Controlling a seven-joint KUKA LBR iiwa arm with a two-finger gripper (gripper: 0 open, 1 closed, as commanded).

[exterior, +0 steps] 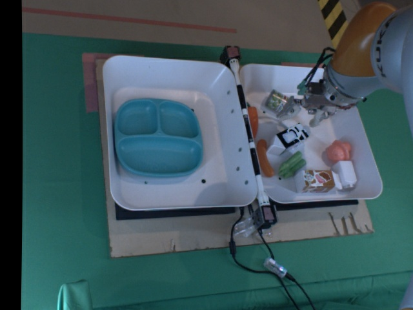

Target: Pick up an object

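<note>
My gripper point(312, 108) hangs over the back part of the right bin point(368, 148), on the grey arm with its orange band that comes in from the upper right. Just left of it lie a small colourful packet point(277, 100) and a white item point(292, 109). In front of it stands a black-and-white carton point(288, 138). Nearer the front are green beans point(292, 165), an orange carrot point(264, 158), a brown-and-white carton point(317, 181), a peach-coloured item point(338, 151) and a white bottle point(346, 174). An orange piece point(253, 120) rests against the bin's left wall.
The left bin point(129, 76) holds a blue divided plate point(158, 137). A black-and-white bar point(248, 131) runs between the bins. Cables point(271, 263) trail off the front of the cardboard base onto the green cloth.
</note>
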